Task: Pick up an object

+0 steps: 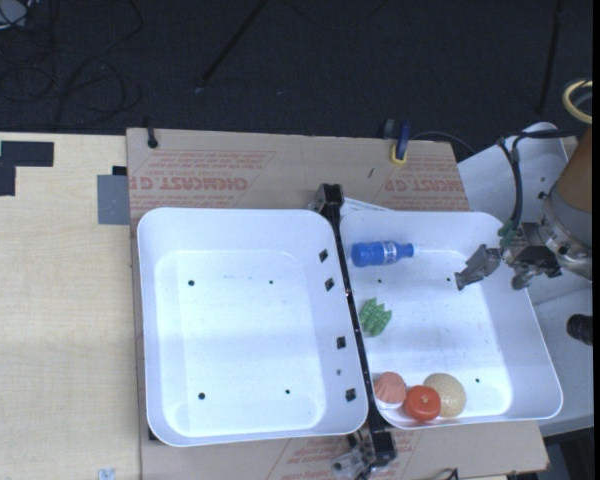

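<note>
Nearest the camera, three small things are crowding the near-left corner of the right bin (540, 368): a pinkish round piece (388, 388), a red tomato-like ball (422, 402) and a pale beige ball (446, 393), all touching or just beside one another. Farther back a green leafy toy (374, 317) is lying by the divider, and a blue bottle (381, 253) is resting on its side near the far wall, its long axis running across the bin, cap pointing toward the arm's side. The gripper (500, 266) is hovering over the bin's right part, fingers looking spread apart with nothing between them. My guess is the bottle is the closest candidate: it is lying to the gripper's left in view and slightly farther back, well apart. The left bin (155, 268) is sitting beside
</note>
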You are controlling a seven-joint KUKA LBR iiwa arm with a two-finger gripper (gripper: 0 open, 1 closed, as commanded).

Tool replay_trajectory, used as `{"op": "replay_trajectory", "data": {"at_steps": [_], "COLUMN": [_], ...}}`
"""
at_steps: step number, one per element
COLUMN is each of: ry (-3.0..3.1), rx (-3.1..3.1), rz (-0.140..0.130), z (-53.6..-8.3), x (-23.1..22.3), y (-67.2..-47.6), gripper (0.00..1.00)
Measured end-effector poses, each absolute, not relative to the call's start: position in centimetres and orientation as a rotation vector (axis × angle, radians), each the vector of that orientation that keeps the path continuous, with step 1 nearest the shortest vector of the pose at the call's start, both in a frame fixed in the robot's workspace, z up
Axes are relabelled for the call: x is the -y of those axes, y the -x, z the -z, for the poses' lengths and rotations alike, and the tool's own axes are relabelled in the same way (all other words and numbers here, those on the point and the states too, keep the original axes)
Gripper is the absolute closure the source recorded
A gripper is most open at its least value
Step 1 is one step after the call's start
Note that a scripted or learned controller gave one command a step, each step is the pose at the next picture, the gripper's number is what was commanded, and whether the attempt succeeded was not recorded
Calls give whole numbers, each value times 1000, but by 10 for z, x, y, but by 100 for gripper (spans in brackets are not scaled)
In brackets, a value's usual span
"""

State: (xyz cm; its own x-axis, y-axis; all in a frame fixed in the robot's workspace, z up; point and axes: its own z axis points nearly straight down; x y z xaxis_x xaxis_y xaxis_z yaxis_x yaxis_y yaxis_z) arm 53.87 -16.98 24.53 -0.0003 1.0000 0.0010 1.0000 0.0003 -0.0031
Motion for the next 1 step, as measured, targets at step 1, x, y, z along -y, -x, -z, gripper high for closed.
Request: {"op": "replay_trajectory", "data": {"at_steps": [1], "ry": [2224], "rx": [2220], "rz": [-2], "z": [-247], "x": [216], "y": [-544], "gripper": [0]}}
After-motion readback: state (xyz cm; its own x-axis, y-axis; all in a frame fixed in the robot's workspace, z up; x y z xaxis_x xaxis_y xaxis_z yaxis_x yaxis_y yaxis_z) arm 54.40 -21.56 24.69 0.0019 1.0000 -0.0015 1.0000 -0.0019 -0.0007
